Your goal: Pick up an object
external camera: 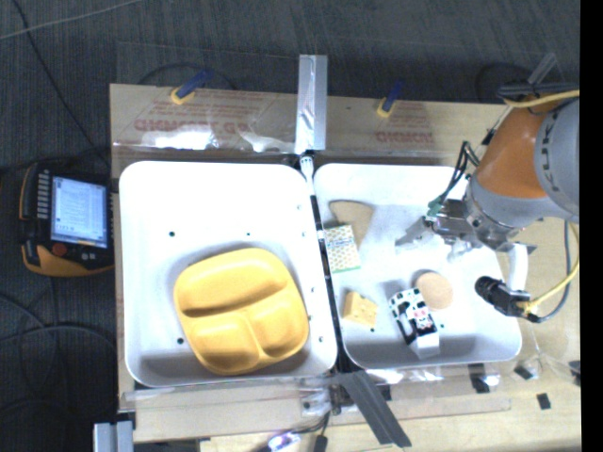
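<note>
Dark carpet, wooden bench (452,121), two white bins. Right bin (377,182): gripper (429,232) hovering above the floor, jaw state unreadable — nothing visibly held; pick outstanding.

The arm (542,163) runs off the right edge, so most of it is cut away. Its wrist covers part of the right bin (377,182), and the print on the small black-and-white box (412,314) is too small to read

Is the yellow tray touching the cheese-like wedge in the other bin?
Apart. The camera view shows the yellow tray in the left bin, with the bin walls between it and the cheese-like wedge.
</note>
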You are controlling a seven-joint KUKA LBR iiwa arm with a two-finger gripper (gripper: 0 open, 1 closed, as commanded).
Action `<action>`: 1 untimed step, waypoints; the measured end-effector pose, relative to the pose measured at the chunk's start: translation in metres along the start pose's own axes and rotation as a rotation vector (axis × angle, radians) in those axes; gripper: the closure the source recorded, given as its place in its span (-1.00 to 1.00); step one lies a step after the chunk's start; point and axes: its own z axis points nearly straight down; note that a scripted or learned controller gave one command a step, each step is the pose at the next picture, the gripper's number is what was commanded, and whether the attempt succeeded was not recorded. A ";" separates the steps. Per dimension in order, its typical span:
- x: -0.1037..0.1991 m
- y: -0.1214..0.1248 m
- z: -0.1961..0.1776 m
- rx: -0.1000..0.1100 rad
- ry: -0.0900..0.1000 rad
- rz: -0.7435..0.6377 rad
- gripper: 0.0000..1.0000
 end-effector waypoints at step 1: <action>0.036 -0.069 0.009 0.001 0.002 -0.039 -1.00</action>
